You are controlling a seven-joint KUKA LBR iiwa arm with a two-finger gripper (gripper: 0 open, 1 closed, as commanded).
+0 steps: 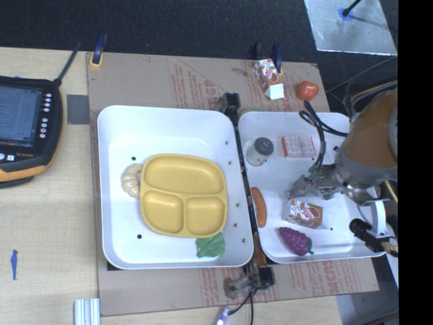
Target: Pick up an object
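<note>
The right bin (338,124) holds several small items: a grey-lidded jar (260,150), a flat orange-and-white packet (298,145), an orange sausage-like piece (259,206), a red-and-white snack packet (304,212) and a bunch of purple grapes (295,240). My gripper (306,187) reaches in from the right and hangs low just above the snack packet's upper edge. Nothing is visibly held. The grey arm with its orange band (371,141) covers the bin's right side.
The left bin (122,124) carries a yellow compartment plate (183,193), a beige item (130,179) at its left and a green piece (211,246) at its front. A small carton (268,78) and a red tomato (308,90) lie behind the bins. A tablet (24,127) sits at far left.
</note>
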